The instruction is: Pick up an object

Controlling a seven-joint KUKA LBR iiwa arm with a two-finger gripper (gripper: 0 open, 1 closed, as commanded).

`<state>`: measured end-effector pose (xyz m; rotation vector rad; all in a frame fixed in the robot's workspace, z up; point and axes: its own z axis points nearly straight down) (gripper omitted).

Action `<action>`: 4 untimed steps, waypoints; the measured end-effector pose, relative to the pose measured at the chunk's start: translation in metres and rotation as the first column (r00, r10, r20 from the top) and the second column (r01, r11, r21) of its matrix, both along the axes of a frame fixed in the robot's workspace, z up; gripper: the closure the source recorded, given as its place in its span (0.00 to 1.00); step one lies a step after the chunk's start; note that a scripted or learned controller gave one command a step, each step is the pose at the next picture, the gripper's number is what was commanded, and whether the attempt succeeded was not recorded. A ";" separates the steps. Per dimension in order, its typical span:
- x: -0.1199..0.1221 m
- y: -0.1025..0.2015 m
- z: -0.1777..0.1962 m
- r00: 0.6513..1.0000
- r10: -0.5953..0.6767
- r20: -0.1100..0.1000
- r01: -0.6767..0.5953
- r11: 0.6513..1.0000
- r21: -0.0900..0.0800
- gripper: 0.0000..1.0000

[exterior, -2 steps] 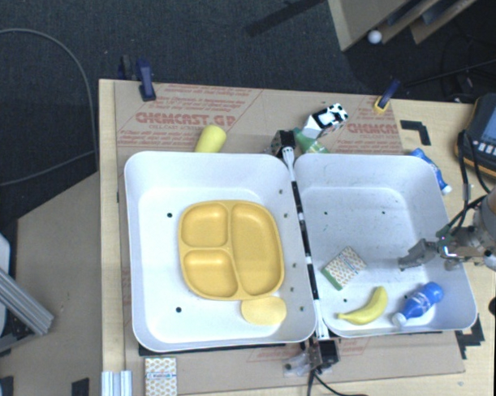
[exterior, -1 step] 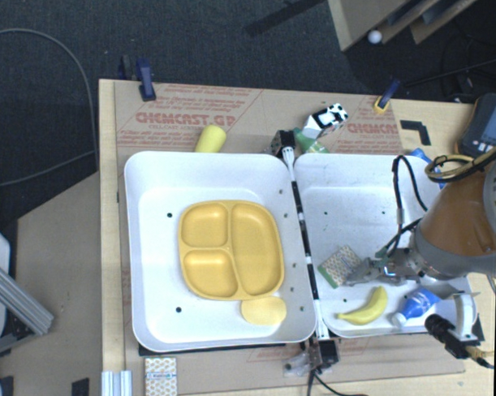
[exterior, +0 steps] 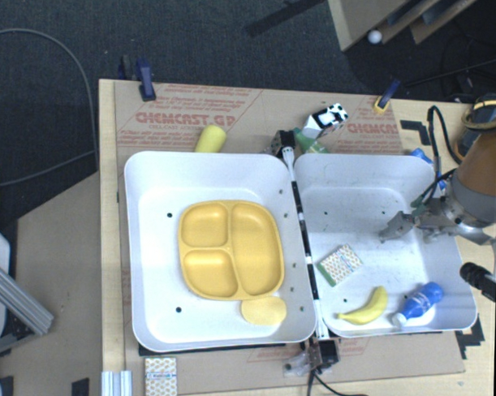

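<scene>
Since the job is just to pick up one thing, the right bin (exterior: 443, 180) has three good choices near its front: a yellow banana (exterior: 366, 307), a small blue bottle (exterior: 419, 303) lying on its side, and a little green and white packet (exterior: 340, 264). I think the banana is a light toy, smooth and curved, so it is best pinched across its fat middle. The bottle looks round and could roll or slip away. The packet looks flat and thin, so it may be hard to get under. Coming in from the right, the gripper (exterior: 395, 229) hangs low over the bin's middle, above the packet and apart from it. Its grey fingers look a bit spread, with nothing between them.
</scene>
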<state>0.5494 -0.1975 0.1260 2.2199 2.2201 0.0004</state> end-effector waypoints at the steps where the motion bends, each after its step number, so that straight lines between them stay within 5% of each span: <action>1: -0.046 0.055 -0.039 1.000 0.000 0.003 0.000 1.000 0.001 0.00; 2: 0.016 0.019 0.030 1.000 0.001 0.001 -0.001 1.000 0.000 0.00; 3: -0.071 0.019 -0.018 1.000 -0.001 -0.004 0.001 1.000 0.001 0.00; 4: 0.049 0.090 -0.041 1.000 0.003 -0.001 -0.003 1.000 0.002 0.00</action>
